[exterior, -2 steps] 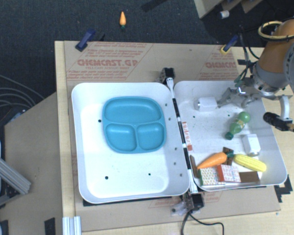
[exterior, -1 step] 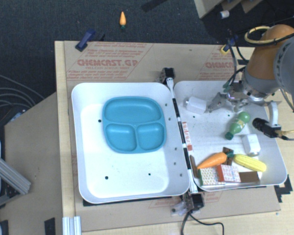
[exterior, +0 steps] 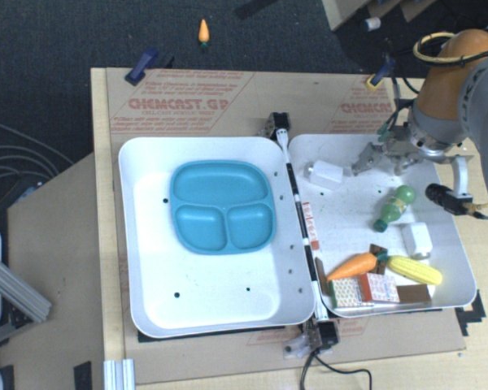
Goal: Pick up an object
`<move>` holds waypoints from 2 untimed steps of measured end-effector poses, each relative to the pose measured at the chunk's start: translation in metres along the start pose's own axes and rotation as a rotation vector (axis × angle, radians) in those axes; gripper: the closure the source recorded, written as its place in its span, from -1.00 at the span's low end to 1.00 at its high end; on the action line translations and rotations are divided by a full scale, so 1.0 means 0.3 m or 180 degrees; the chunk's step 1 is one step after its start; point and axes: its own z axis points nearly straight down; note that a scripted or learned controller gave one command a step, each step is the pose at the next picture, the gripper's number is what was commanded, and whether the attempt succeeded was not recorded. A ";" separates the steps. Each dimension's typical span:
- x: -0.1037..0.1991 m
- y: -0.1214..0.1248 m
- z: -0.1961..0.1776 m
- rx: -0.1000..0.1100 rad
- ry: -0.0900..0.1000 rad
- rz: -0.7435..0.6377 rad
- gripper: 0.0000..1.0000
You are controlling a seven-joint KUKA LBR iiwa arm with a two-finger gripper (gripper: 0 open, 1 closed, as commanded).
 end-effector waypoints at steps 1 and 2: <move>-0.037 0.000 0.000 0.0001 0.0000 0.0002 -1.00; 0.000 -0.088 0.001 0.0013 0.0005 0.0004 -1.00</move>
